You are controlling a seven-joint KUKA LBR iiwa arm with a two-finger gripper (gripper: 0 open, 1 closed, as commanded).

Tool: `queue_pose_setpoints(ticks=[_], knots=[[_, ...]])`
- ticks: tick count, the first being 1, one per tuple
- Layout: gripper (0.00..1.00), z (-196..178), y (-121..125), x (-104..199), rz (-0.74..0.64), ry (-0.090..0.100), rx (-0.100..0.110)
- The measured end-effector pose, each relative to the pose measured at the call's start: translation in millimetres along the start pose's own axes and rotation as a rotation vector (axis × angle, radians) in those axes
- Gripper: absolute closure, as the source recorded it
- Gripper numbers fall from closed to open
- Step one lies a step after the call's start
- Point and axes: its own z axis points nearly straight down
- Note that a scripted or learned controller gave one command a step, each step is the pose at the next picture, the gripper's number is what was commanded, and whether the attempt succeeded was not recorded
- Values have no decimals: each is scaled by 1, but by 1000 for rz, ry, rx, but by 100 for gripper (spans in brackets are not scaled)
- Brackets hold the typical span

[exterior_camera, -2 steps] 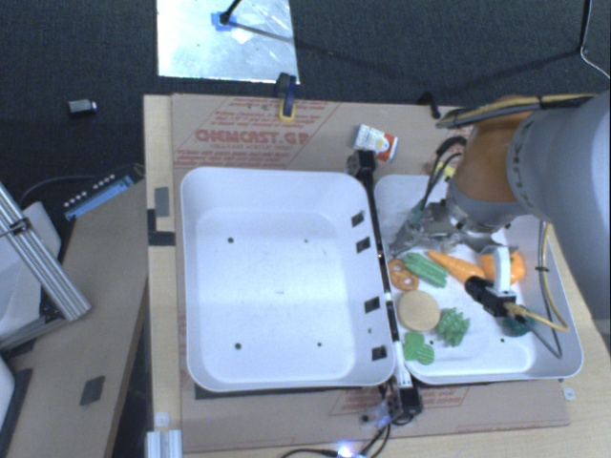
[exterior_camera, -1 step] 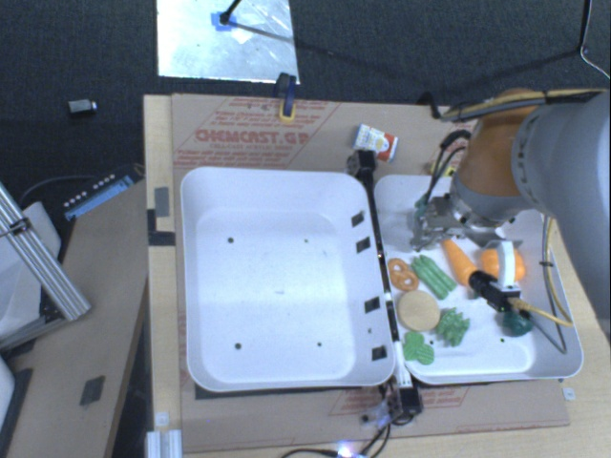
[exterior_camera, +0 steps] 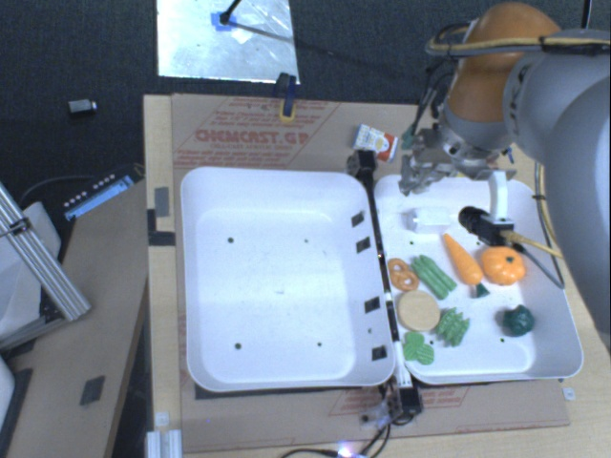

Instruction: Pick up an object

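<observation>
Worktop [exterior_camera: 239, 127] carries two white bins; toys crowd right bin [exterior_camera: 554, 351]. Gripper [exterior_camera: 420, 181] at bin's 11 o'clock, opening cannot tell. Best: descend straight onto carrot [exterior_camera: 464, 259], clear of neighbours.

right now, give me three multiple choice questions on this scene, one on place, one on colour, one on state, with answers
1. Which bin holds the toy food?
A. left bin
B. right bin
C. both

2. What colour is the carrot?
A. orange
B. blue
C. white

3. Where is the hand?
A. above the right bin's far edge
B. resting in the left bin
C. off the bench

Answers:
1 B, the carrot, pretzel and pumpkin lie in the right bin.
2 A, it is plainly orange.
3 A, the hand hangs over that bin's far edge.
</observation>
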Motion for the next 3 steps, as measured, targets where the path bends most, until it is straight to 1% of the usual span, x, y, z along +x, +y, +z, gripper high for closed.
queue_pose_setpoints(ticks=[1,2,3], knots=[[100,9,-51,37,3,1,18],[100,8,-94,115,-1,3,18],[100,-179,-79,152,2,5,-5]])
